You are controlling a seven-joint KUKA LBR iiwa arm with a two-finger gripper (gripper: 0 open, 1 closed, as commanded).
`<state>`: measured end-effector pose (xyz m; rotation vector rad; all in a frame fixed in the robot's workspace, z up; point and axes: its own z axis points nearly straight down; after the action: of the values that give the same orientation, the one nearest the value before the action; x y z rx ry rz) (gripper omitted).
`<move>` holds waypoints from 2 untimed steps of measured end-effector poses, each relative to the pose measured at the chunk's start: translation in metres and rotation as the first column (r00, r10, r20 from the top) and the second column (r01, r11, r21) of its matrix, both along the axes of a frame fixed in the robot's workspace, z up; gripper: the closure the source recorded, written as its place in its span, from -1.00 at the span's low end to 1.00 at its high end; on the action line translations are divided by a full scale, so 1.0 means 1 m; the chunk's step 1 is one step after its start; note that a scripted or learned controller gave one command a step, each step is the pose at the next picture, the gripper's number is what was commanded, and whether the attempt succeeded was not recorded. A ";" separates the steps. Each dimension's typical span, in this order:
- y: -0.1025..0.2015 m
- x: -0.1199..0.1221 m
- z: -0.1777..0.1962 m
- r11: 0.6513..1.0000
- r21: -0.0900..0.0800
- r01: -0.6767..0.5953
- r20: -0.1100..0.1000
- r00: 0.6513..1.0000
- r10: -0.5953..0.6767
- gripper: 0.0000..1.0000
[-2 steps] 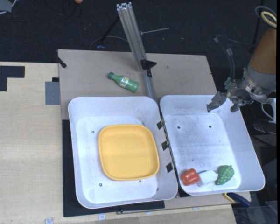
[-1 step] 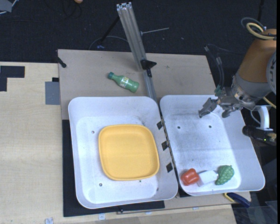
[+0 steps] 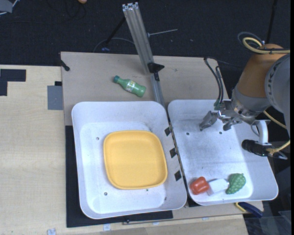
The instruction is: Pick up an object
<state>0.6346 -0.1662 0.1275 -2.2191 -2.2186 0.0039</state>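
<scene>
In the right bin, three small things lie near the front edge: a red pepper-like piece, a white block and a green bumpy piece. My gripper hangs over the far part of the right bin, well behind those objects. Its two fingers are spread apart with nothing between them. The left bin holds a yellow square plate.
A green bottle lies on the bench behind the left bin. An aluminium rail slants down toward the gap between the bins. Black clips sit along the divide. Cables hang beside the arm at the right.
</scene>
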 end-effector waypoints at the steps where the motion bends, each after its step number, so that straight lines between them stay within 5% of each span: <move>1: 0.001 -0.001 -0.038 1.000 0.000 -0.002 0.001 1.000 0.002 -1.00; 2: 0.000 0.000 -0.026 1.000 -0.001 -0.001 0.005 1.000 0.001 1.00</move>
<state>0.6348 -0.1659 0.1018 -2.2208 -2.2226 -0.0001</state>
